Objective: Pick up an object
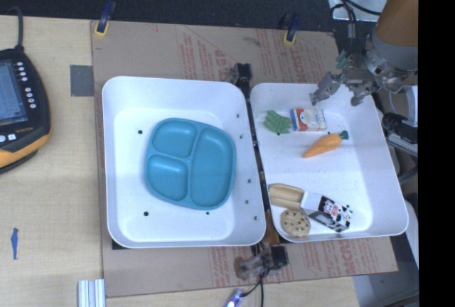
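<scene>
The right bin (384, 156) holds a green broccoli piece (278, 122), a small white and red carton (308, 119), an orange carrot (325, 144), a tan bread piece (285, 195), a round cookie (294, 222) and a black and white cow-print box (331, 212). My gripper (343, 89) hangs over the bin's far edge, up and to the right of the carton, its two fingers spread open with nothing between them.
The left bin (121, 156) holds a blue divided plate (190, 163). A teach pendant (18, 106) lies at the bench's left edge. Clamps (104, 18) sit along the cardboard's far side.
</scene>
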